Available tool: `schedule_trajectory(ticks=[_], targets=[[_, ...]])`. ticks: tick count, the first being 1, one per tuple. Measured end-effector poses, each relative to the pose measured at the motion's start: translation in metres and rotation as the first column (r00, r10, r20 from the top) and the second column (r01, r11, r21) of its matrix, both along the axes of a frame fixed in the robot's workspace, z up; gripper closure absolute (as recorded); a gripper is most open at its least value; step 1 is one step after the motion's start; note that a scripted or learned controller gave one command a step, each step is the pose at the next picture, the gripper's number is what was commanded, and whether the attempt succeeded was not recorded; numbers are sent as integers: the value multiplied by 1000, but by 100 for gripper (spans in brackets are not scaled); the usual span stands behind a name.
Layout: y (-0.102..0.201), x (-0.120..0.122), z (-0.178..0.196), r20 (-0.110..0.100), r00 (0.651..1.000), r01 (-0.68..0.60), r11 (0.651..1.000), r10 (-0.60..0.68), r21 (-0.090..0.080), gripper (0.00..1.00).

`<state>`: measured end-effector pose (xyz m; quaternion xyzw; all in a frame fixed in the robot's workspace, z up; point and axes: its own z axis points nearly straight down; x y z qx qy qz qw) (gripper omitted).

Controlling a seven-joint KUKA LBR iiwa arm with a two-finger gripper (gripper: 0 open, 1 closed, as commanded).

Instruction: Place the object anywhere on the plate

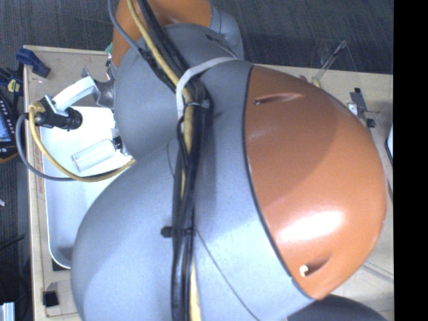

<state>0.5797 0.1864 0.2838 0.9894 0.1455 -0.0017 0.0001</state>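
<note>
The grey and orange arm (254, 179) is very close to the camera and covers most of both bins. Its wrist end with the gripper (103, 95) reaches over the far part of the left bin (50, 199), and the arm's own body hides most of the gripper. A small pale rectangular piece (93, 156) lies on the white floor of the left bin, just left of the wrist. Nothing can be seen held by the gripper.
The bench's wooden edge (321, 75) runs along the far side behind the arm. Blue and dark clamps (30, 60) sit at the bench's far left corner. A strip of the left bin's floor lies bare toward the near left.
</note>
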Motion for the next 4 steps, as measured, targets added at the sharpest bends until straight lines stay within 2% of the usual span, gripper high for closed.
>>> schedule_trajectory(ticks=[1,2,3,4], targets=[[1,0,9,-1,1000,-5,1000,5,-1,100],[4,51,-43,-6,982,-186,982,186,3,100],[34,51,56,-1,858,-514,858,514,5,100],[34,32,0,-4,737,-676,737,676,8,100]])
